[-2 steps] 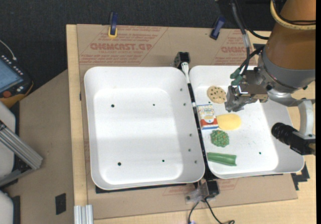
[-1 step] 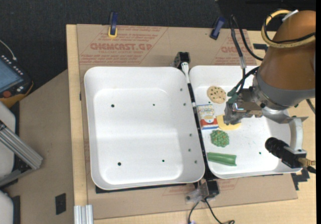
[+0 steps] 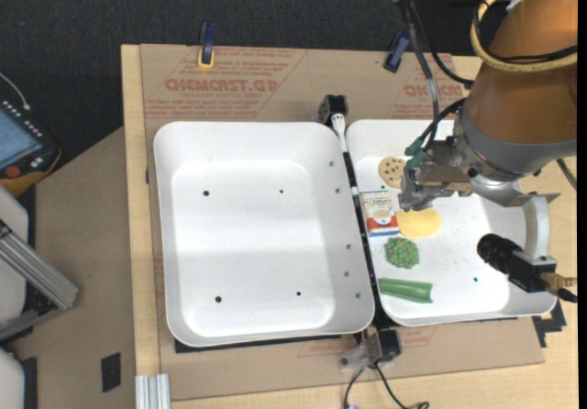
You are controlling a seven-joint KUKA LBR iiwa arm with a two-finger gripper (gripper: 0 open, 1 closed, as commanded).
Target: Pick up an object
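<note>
So, two white bins side by side on a cardboard sheet (image 3: pixel 138 215) with red print on it. Everything's going on in the right bin (image 3: pixel 477 302). The left bin (image 3: pixel 183 146) just sits beside it, the two walls touching down the middle.

The arm (image 3: pixel 527 77) comes in over the right bin's far right corner, and the gripper (image 3: pixel 414 204) hangs over the middle of that bin, a bit toward its left wall. It's right on top of the yellow lump (image 3: pixel 424 225), some lemon-ish toy. The tip covers the lump's far left edge. Honestly I can't tell whether the gripper is open or closed from up here, or whether it's touching the lump or just above it. The lump looks like it's lying on the bin floor.

Other stuff in the right bin:
- A round cookie (image 3: pixel 390 169), toward the far left corner and partly tucked behind the gripper.
- A small red and white packet (image 3: pixel 378 213), against the left wall and just beside the yellow lump.
- A bumpy green broccoli-looking thing (image 3: pixel 401 253), on the near side of the lump and about touching it.
- A long green pod (image 3: pixel 405 289), lying flat close to the near edge and not far from the near left corner.

A blue clamp (image 3: pixel 207 38) grips the cardboard's far edge.
</note>
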